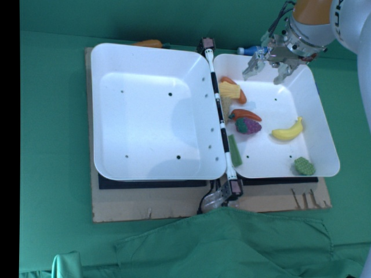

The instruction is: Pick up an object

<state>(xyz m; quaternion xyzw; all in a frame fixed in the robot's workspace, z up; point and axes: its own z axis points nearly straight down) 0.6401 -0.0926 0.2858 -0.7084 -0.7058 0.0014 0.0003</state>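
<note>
My gripper hangs over the far edge of the right bin, open, with nothing between its fingers. Below it in the bin lie a yellow corn piece resting on an orange carrot, a red-orange pepper, a magenta berry and a yellow banana. A green stick lies along the bin's left wall. A knobbly green piece sits in the near right corner.
The left bin lies beside the right one, with a black-and-white divider bar between them. An orange item lies outside behind the left bin. A blue-and-white object sits behind the right bin. Green cloth is bunched at the front.
</note>
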